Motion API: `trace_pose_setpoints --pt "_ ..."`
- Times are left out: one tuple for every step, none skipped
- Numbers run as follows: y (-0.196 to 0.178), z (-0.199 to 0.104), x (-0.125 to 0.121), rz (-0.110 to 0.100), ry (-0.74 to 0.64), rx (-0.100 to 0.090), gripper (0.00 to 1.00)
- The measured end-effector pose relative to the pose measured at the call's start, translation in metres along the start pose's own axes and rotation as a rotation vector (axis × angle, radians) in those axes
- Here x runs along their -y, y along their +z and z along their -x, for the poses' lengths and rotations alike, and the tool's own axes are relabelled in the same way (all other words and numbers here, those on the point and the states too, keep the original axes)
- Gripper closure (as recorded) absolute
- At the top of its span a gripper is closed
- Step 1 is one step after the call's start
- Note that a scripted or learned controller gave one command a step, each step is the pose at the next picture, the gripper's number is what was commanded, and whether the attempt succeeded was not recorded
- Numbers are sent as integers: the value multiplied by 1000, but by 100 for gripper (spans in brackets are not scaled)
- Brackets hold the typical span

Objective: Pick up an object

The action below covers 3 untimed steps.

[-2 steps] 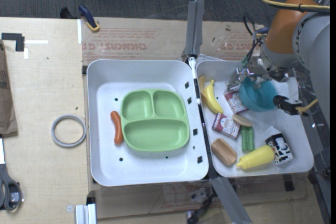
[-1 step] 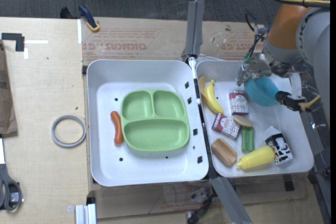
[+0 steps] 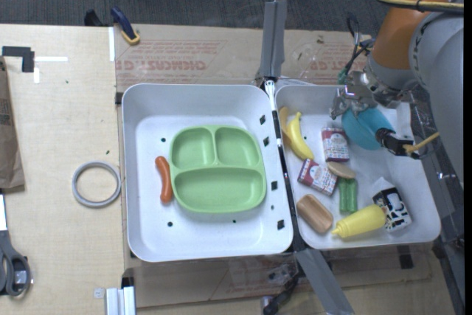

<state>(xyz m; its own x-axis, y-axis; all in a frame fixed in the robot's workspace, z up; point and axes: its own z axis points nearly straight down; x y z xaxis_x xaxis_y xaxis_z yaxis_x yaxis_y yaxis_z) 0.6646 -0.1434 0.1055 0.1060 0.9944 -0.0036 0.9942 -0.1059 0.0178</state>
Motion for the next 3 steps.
trace_pose_setpoints --pt "-89 -12 6 -21 288 1 100" --pt "-58 4 50 -23 122 -2 100" --pt "-116 -25 45 -21 106 -2 100"
